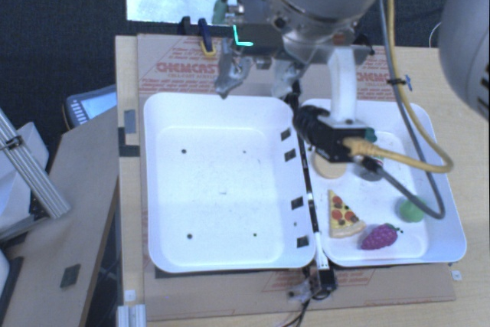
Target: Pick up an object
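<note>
Two white bins sat on the bench, the left one bare. Pizza, tip toward the far rim, lay by grapes near the right bin's front edge. Gripper hung at the left bin's far rim, fingers apart, nothing held.

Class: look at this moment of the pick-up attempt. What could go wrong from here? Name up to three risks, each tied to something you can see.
1. The pizza slice toy and purple grape bunch lie close together, so a grab may nudge one or catch both.
2. The yellow cable loops low over the right bin near the green object and might snag or push it.
3. The toys sit near the bin's front wall, which could block the gripper.
</note>
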